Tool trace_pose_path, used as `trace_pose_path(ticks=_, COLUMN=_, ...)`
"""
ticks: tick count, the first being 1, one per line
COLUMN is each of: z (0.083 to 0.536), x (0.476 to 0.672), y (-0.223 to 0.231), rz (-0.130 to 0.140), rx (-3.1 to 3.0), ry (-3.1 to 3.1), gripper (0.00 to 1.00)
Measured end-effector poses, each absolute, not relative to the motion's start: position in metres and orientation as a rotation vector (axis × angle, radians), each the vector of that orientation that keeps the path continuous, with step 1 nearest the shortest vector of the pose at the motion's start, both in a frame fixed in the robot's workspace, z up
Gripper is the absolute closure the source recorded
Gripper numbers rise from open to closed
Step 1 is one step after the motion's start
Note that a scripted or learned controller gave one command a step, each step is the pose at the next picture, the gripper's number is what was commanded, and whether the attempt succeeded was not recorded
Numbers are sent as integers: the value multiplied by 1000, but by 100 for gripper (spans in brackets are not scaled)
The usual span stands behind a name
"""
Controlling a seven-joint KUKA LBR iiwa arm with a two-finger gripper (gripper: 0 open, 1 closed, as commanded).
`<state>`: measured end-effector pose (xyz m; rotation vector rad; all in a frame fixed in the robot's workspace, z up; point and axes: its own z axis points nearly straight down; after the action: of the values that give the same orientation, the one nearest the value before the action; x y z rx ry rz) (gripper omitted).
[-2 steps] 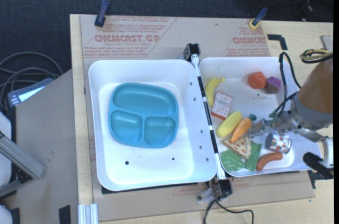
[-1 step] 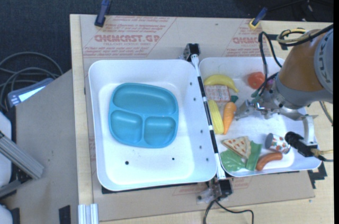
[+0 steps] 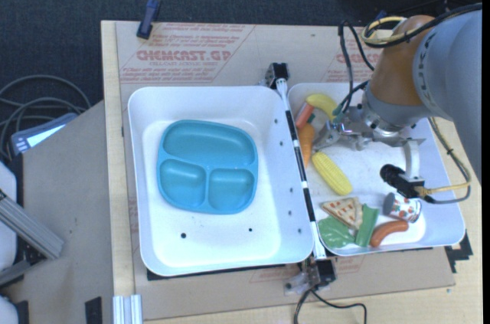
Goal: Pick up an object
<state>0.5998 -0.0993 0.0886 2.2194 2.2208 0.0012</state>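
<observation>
The gripper (image 3: 337, 127) hangs low over the right bin (image 3: 440, 230), its grip impossible to tell, with the corn cob (image 3: 331, 172) just below and a carrot (image 3: 306, 142) beside, so it may nudge both.

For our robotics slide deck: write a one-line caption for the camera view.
KUKA arm reaches over the right bin of toy food; blue divided tray sits in the left bin.

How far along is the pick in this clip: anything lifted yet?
Done: the arm has reached over the right bin. In hand: nothing visibly; the gripper sits low near the carrot and corn cob, but no object shows in it. Left: grasping and lifting. The pizza slice and sausage lie untouched; the blue tray rests in the left bin.
</observation>
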Motion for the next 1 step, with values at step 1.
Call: trace_pose_path(ticks=1, z=90, x=666, y=-98, rz=-1, rx=2222, ry=2222, gripper=0)
